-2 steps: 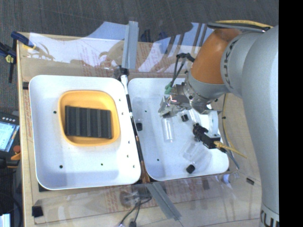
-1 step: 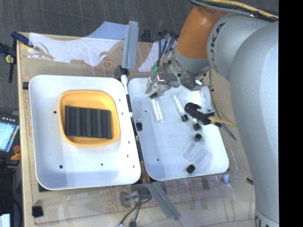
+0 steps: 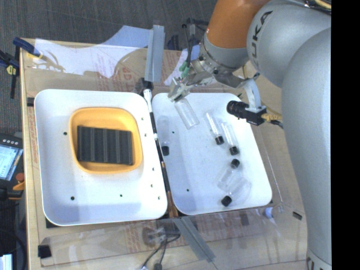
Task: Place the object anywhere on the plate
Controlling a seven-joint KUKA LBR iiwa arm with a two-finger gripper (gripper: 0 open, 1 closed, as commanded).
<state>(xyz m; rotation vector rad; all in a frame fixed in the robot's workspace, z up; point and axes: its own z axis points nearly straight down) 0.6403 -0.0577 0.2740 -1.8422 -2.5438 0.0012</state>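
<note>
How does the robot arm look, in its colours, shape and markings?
The arm is thick and rounded, light grey, with an orange band above the wrist and dark "KUKA" lettering partly visible. The gripper is small, metallic, with a green part near it.

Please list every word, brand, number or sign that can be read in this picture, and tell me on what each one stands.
"UKA": the visible letters of a brand name on the grey robot arm, cut off at the orange band.
Faint reddish print on the white paper sheet behind the bins: too blurred to read.
Small lit device screen at the left edge: too small to read.
</note>
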